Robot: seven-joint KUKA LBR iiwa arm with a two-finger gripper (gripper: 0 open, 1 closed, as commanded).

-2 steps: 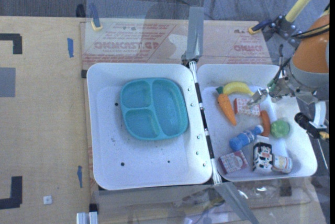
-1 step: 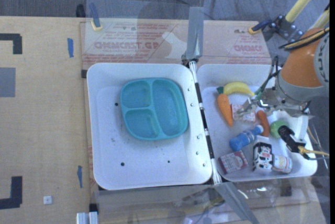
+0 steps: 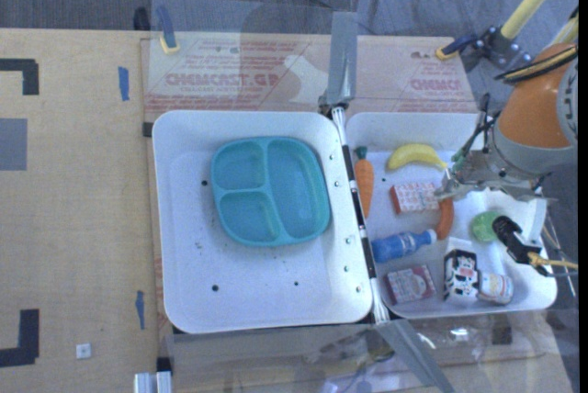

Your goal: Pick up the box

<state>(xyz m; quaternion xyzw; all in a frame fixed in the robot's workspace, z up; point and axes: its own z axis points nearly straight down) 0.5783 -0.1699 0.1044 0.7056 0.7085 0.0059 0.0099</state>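
A small red and white box (image 3: 415, 196) lies flat in the right bin (image 3: 542, 295), just below the banana (image 3: 415, 156). A second, pinkish box (image 3: 410, 283) rests near that bin's front wall. My gripper (image 3: 457, 183) hangs low over the right bin, just right of the red and white box and above a reddish sausage (image 3: 446, 218). Nothing shows between the gripper and either box. The grey arm with its orange band (image 3: 537, 116) reaches in from the right.
The right bin also holds a carrot (image 3: 365, 185), a blue bottle (image 3: 402, 245), a cow-patterned carton (image 3: 461, 275), a small jar (image 3: 497, 288) and a green item (image 3: 484, 226). A teal divided plate (image 3: 272, 190) sits in the left bin (image 3: 184, 272).
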